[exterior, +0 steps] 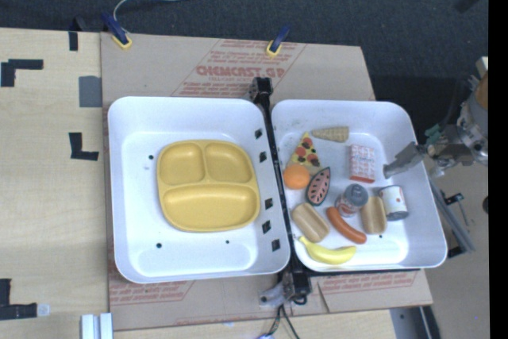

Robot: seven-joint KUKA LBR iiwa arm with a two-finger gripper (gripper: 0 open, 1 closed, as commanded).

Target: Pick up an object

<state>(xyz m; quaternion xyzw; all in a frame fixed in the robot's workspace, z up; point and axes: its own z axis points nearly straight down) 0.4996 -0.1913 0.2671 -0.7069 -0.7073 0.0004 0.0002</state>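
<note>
While the claw [399,163] hangs over the right rim of the right bin [413,125], nothing sits between its fingers — whether they are spread or closed I cannot tell at this angle. Inside that bin lies a heap of toy food: an ice-cream cone [330,134] near the top, a pink wafer block [363,161] below it, a pizza slice [306,151] to the left, and an orange [296,177] just beside a watermelon slice [318,186]. Lower down are a bread roll [309,221], a red sausage [346,225], a hot dog bun [374,215], a small tin can [394,202] and a round grey-lidded piece [355,194]; a banana [329,252] rests along the bottom wall. None of them touches the claw. On the tabletop's left side, the left bin [127,171] holds a yellow divided plate [209,184] — flat, near its middle.
</note>
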